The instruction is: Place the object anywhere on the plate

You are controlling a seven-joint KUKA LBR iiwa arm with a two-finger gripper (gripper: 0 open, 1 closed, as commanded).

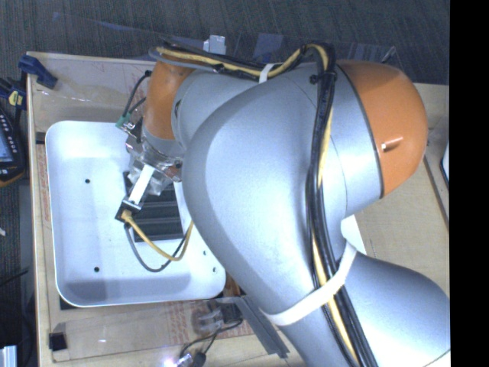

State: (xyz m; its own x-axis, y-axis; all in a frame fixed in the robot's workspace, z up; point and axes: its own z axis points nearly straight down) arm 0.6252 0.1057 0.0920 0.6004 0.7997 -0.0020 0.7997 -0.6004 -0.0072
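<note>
The grey arm [306, 205] with its orange band [164, 98] reaches across from the right and covers most of the view. My gripper [155, 201] hangs low over the right half of the left white bin [84, 228], close to the bin floor. The wrist and the arm's own bulk hide the gripper's underside and whatever lies beneath it. The bare part of the bin floor to the gripper's left is plain white with a few small dark dots.
The arm hides the right bin apart from a sliver of its rim [445, 163]. A blue clamp [36, 70] sits on the bench's far left corner and a dark device [8, 147] at the left edge. Loose cables [205, 321] lie along the wooden front edge.
</note>
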